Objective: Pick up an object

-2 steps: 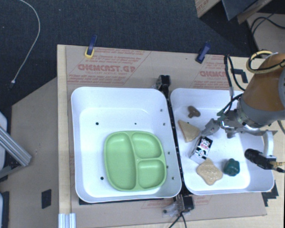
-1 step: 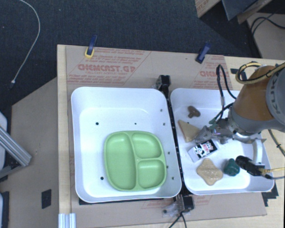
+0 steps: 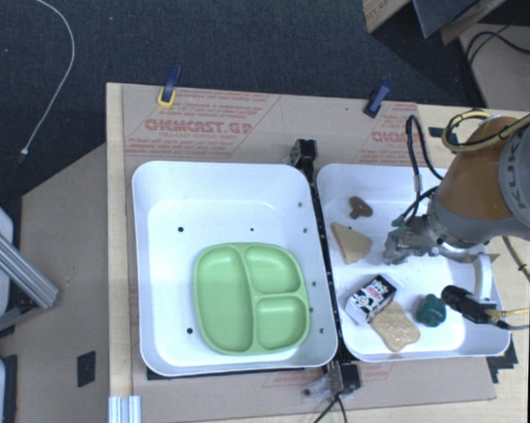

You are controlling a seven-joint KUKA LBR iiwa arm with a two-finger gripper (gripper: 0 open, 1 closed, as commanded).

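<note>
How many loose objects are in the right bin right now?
5. Brown lump at the far side, tan wedge below it, black-and-white box, tan slab nearest, teal ball on the right. The arm may hide more.

You're reading red "CHEMCAST GP" print | it's running across the brown cardboard sheet (image 3: 251,119) beneath both bins | nothing else legible.

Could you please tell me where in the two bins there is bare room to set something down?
The left bin has bare floor along its far and left sides around the green divided plate. The right bin is crowded: brown lump, tan wedge, black-and-white carton, tan biscuit, teal object and claw. Only its far-left corner is bare.
</note>
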